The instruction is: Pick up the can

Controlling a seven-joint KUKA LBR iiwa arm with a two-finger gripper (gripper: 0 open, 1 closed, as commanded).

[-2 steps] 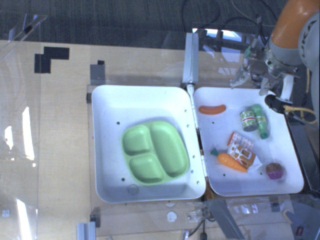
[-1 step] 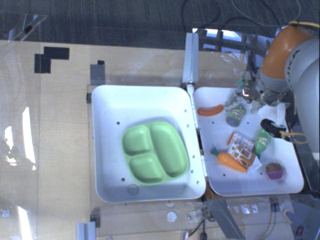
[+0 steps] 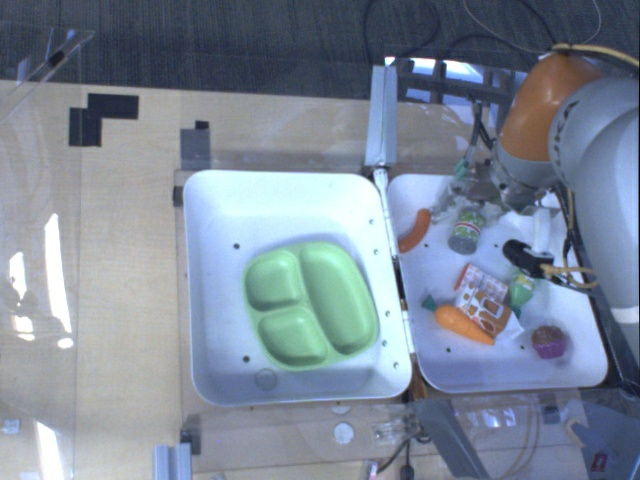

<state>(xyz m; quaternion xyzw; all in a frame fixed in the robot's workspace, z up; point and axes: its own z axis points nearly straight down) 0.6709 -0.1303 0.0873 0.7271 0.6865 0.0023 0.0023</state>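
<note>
Near the right bin's (image 3: pixel 590 373) far edge, the pincer (image 3: pixel 468 190) hovers above the can (image 3: pixel 465 233).

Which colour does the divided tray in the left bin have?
Light green; the tray shows plainly in the camera view.

The scene is viewed by a single fixed camera, mounted above the bench (image 3: pixel 120 268) and tilted down at a slant. Both white bins are taken in at once: the left bin (image 3: pixel 215 268) is seen whole near the middle of the frame, and the right bin (image 3: pixel 580 368) toward the right. A strip of dark floor (image 3: pixel 200 18) is included at the far side, so the camera is probably set on the near side, facing away. The arm (image 3: pixel 590 128) is cropped at the right. A moderate distance is kept; small things are rendered soft.
</note>
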